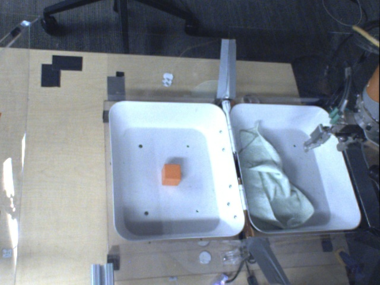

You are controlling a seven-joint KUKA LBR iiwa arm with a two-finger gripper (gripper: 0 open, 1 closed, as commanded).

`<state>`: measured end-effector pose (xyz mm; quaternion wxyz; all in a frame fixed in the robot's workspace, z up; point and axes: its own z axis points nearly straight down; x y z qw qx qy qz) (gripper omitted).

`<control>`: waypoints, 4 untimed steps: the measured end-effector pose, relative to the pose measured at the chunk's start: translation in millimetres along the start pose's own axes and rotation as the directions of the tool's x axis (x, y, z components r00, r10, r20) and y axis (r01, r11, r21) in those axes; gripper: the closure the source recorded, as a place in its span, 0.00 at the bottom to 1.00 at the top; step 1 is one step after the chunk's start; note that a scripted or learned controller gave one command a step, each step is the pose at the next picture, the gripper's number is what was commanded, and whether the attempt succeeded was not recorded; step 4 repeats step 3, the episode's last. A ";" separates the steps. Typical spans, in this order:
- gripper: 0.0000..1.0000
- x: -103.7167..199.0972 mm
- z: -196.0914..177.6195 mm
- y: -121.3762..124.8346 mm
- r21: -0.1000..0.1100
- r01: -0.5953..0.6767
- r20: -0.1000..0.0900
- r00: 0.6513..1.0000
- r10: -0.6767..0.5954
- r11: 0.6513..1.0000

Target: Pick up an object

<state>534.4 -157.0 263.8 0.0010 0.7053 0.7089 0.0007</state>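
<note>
An orange cube (171,174) lies near the middle of the left bin (127,159). A crumpled grey-green cloth (270,180) lies in the right bin (338,218), stretching from its upper left down to its lower middle. My gripper (319,136) hangs over the right bin's upper right part, to the right of the cloth and apart from it. I see nothing held in it. The arm's wrist (362,114) sits at the view's right edge.
A metal post (227,70) stands behind the seam between the two bins. The wooden bench (53,177) extends to the left, with black marks (59,69) at its back. A chair base (122,5) stands on the dark floor behind.
</note>
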 end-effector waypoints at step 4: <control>1.00 26.5 38.3 58.0 -0.001 -0.358 0.000 0.934 0.358 0.934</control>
